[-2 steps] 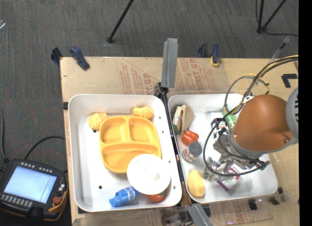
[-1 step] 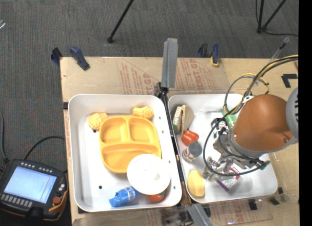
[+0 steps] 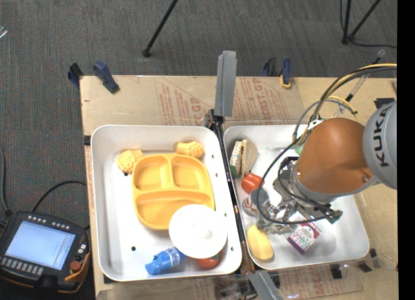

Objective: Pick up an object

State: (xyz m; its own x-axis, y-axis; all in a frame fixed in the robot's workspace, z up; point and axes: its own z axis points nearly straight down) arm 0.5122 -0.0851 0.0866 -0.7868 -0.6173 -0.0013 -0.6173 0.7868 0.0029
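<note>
Table: a brown board table (image 3: 162, 101) carried two shallow white plastic bins side by side, with a grey upright post (image 3: 225, 85) at their far junction.
Left bin (image 3: 107, 143): it held a yellow three-compartment plastic tray (image 3: 170, 185), a round white lid (image 3: 198, 230) overlapping the tray's near corner, two yellow toy corn cobs (image 3: 130, 159) and (image 3: 190, 149) at the far side, a blue crumpled plastic bottle (image 3: 163, 261) and a small red round piece (image 3: 207, 263) by the near wall.
Right bin (image 3: 353, 240): it held a yellow lemon-shaped toy (image 3: 260, 242), a purple-and-white small carton (image 3: 303, 237), a red round toy (image 3: 251, 181) and a striped sandwich-like toy (image 3: 237, 157).
My arm: my orange band (image 3: 331, 156) hung over the right bin.
My fingers (image 3: 275, 218): they sat low, just beside the lemon-shaped toy and the carton; I could not tell whether they were released or clenched.
</note>
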